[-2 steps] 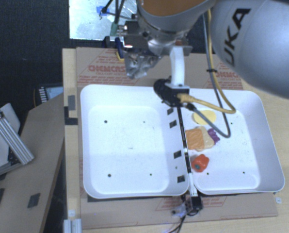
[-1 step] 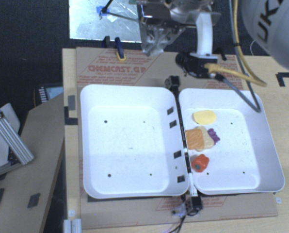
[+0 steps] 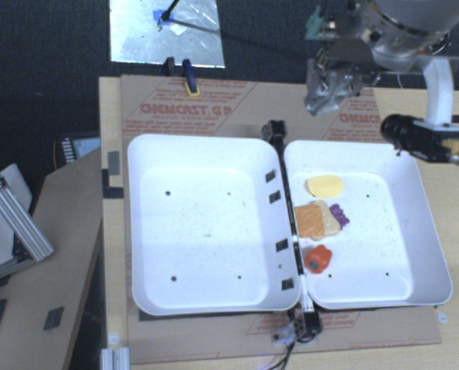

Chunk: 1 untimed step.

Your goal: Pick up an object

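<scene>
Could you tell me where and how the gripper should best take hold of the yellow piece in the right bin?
Probably from straight above, across the short width of the yellow piece. It lies flat, apart from the orange slab.

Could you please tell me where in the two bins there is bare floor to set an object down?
The left bin is bare floor from wall to wall. The right bin is open from its middle to its right wall. It is crowded along the divider: yellow piece, orange slab, purple piece, red piece.
</scene>
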Available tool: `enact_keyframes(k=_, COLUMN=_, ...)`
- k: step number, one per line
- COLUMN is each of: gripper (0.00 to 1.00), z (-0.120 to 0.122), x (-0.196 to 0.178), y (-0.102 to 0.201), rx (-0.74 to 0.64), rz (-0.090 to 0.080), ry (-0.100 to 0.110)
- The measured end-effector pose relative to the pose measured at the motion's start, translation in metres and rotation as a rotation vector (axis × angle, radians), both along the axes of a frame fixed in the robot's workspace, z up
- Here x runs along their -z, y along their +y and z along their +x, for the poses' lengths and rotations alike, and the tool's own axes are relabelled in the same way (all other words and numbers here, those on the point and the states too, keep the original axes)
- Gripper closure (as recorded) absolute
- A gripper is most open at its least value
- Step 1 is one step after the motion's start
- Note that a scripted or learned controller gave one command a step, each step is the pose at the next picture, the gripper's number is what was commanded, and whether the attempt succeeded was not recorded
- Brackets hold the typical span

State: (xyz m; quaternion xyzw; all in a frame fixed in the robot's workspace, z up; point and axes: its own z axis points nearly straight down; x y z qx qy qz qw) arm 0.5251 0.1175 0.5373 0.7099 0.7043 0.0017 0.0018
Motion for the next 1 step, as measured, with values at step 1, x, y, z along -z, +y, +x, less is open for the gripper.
enact_keyframes(k=1, gripper=1.00, z=-0.0174, x=0.1340, y=0.0489, rx=-0.016, rz=-0.002, ry=0.017)
